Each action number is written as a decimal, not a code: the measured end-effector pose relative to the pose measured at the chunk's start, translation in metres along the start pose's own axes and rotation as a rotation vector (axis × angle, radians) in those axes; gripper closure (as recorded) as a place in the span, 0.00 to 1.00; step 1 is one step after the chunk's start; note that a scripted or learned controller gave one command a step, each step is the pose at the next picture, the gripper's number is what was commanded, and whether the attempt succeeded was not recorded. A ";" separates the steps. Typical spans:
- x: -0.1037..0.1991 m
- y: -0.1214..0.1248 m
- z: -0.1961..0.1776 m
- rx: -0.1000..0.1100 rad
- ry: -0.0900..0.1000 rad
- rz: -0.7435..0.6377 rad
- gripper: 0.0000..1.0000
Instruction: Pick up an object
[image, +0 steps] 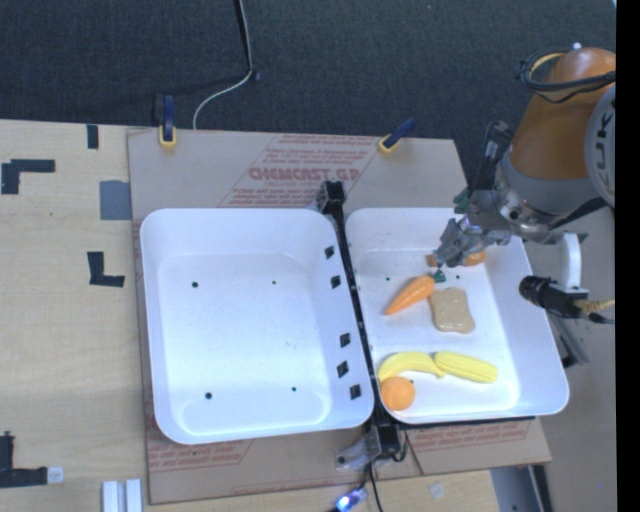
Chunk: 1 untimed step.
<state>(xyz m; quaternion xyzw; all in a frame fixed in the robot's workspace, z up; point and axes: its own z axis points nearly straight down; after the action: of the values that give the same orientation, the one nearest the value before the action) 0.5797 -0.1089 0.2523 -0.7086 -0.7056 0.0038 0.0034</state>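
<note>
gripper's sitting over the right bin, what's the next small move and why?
Probably shift the gripper slightly toward the carrot and descend. It sits at the bin's far side, just past the carrot's green tip, and the carrot lies apart from the beige slice.

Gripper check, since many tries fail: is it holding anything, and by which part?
Cannot be told. The gripper is low in the right bin, just above the carrot, beside something small and orange; nothing shows clearly between its tips.
</note>
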 end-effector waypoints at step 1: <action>0.028 -0.069 0.074 0.005 0.004 -0.004 1.00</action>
<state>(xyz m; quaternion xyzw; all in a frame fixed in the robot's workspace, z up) 0.5098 -0.0810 0.1793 -0.7073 -0.7069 0.0042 0.0066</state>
